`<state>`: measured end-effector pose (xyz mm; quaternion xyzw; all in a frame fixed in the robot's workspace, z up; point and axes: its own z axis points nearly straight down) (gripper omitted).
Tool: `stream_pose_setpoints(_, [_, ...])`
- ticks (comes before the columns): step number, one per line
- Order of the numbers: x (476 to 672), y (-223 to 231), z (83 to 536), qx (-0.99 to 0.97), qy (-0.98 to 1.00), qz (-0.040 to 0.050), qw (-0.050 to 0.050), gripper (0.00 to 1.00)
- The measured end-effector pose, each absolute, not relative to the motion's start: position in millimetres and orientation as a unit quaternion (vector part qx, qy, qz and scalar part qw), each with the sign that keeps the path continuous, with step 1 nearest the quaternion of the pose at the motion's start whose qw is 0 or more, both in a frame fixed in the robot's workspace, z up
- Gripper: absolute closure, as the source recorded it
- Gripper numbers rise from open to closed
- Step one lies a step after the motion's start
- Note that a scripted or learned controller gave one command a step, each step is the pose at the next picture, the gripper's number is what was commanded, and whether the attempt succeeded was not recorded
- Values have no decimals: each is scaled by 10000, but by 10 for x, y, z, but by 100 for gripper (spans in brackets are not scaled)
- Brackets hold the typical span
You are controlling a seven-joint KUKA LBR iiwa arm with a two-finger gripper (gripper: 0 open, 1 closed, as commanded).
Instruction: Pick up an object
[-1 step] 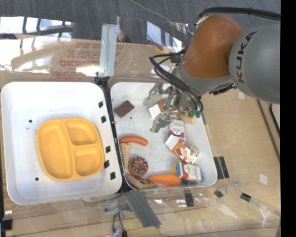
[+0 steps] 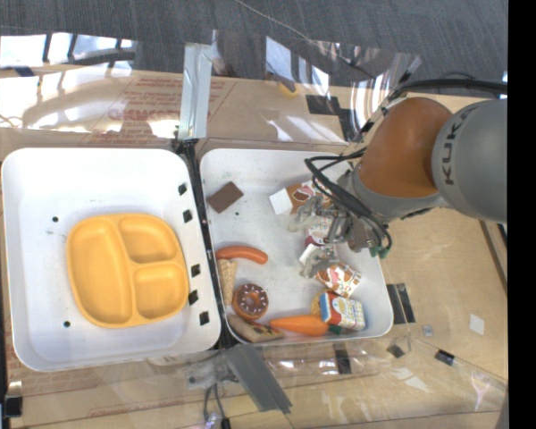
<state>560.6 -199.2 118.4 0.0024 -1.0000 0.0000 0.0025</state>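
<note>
Right white bin (image 2: 250,164), arm (image 2: 429,155) bent over, gripper (image 2: 329,231) lowered

Bright, even overhead light; glare streaks the clear plastic sheeting (image 2: 339,65) behind the bins, shadows soft.

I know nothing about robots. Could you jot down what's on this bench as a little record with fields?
Left bin: yellow divided plate
Right bin: brown square, sausage, donut, carrot, small packets
Arm: reaching in from the right, above the right bin
Gripper: low among the packets; grip unclear
</note>
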Motion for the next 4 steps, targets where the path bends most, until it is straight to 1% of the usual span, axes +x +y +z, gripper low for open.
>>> stream_pose_setpoints(1, [6482,-2037,967,675,-9976,-46,158,0])
stream_pose_setpoints(2, [5705,-1879,956,275,-9996,14,-42,0])
stream_pose_setpoints(3, [5232,-2094,938,855,-9963,4,-21,0])
stream_pose_setpoints(4, [5264,-2075,1053,896,-9960,11,-48,100])
